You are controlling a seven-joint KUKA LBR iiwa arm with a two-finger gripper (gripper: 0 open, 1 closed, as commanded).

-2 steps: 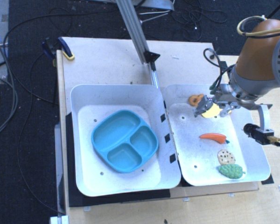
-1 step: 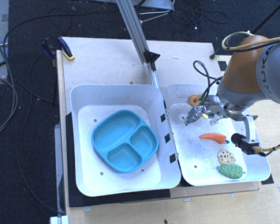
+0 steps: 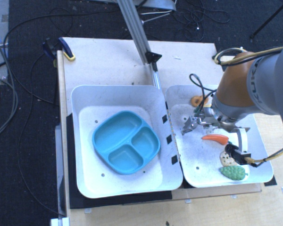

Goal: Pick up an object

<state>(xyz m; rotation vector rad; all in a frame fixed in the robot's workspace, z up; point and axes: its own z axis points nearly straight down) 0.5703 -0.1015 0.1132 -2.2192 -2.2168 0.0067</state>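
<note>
Orange carrot-shaped toy [image 3: 215, 138] lies in the right white bin [image 3: 193, 171], right of frame centre, just below the tool [image 3: 189, 125]; tool's state I cannot tell; green knobbly toy [image 3: 234, 173] sits lower right; blue 3-compartment plastic tray [image 3: 126, 141] fills the left bin [image 3: 85, 173].

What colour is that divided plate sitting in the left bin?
Light blue. The divided plate, with three compartments, shows clearly in the camera view above the bench.

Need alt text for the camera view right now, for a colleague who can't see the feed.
A grey and orange robot arm reaches from the right over the right bin, its gripper low near small toy foods: an orange carrot, a green piece. The left bin holds a blue divided plate.
</note>
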